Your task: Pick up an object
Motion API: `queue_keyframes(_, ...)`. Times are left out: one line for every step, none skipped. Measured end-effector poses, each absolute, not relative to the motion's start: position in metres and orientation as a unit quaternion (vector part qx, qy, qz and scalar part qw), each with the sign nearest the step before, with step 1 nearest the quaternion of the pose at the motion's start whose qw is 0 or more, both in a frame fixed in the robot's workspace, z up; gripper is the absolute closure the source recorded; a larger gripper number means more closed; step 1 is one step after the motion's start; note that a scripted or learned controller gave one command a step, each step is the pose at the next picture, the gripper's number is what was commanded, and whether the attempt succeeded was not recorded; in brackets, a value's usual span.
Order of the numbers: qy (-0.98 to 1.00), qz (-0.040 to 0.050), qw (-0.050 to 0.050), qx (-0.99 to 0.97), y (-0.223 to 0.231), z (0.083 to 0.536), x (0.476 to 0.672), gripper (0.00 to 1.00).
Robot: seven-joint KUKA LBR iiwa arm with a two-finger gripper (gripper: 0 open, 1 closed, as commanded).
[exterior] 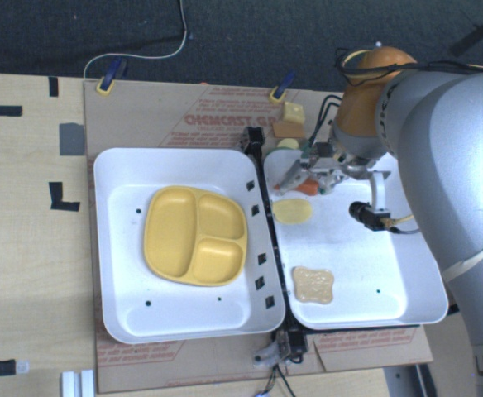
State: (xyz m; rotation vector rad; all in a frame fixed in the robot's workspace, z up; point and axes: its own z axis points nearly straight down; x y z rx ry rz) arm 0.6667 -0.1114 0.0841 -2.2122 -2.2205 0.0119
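My gripper (304, 179) is down in the far left corner of the right bin (390, 284), under the grey wrist with its orange band. A small orange-red piece (309, 188) lies right at the gripper's tip, partly hidden by it. Just in front of it sits a pale yellow disc (292, 212). A tan bread-like slice (313, 284) lies near the bin's front left. The left bin (121, 304) holds a yellow divided plate (196, 235).
Behind the right bin, on the cardboard, stand a yellow block (294, 111), a brown block (289, 128) and a small pale green item (287, 145). The black divider hardware (260, 213) runs between the bins. The arm's bulk covers the right side.
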Motion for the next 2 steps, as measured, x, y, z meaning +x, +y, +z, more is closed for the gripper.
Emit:
queue_keyframes(-0.707, 0.0004, -0.001, -0.707, -0.127, 0.085, 0.668, 0.0)
queue_keyframes(-0.708, 0.0015, 0.002, -0.706, -0.126, 0.095, 0.668, 1.0)
